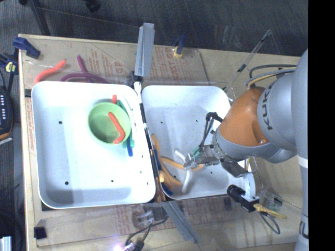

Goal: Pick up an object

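Observation:
My gripper (191,163) hangs low over the front left part of the right bin (183,91), under the orange wrist band. Directly beside it lie several small items: tan-orange sticks (170,164), a white curved piece (186,180) and another orange stick (156,146) along the bin's left wall. The gripper's tip is close to or touching the tan stick and the white piece; I cannot tell which. The left bin (52,140) holds a green bowl (106,123) with a red bent piece (120,126) across it and a blue piece (129,148) at its edge.
The arm's grey and orange body covers the right bin's right side. Behind the bins on the bench lie an orange-red tool (49,70), a purple cable (84,78) and a blue clip (180,43). A grey bar (145,48) stands at the divide between the bins.

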Controlling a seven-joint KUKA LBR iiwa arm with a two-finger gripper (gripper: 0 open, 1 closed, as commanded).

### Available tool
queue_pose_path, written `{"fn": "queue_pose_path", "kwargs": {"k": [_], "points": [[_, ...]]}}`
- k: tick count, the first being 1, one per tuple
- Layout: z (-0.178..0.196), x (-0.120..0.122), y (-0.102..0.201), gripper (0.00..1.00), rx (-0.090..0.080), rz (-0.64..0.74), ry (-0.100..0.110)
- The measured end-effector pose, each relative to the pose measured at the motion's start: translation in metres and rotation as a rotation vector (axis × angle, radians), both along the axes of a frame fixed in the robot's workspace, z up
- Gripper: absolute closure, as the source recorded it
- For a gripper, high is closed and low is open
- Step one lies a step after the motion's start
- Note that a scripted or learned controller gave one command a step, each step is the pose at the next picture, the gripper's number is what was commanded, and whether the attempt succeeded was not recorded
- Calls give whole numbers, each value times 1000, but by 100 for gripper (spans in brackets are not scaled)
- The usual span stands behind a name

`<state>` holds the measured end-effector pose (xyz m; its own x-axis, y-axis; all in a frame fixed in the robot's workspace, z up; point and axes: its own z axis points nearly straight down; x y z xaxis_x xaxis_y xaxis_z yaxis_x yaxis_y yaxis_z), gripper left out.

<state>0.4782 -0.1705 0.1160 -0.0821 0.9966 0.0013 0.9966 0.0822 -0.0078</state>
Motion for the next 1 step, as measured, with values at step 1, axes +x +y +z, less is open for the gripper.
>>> {"fn": "queue_pose_path", "kwargs": {"k": [1], "points": [[0,0,0,0,0,0,0]]}}
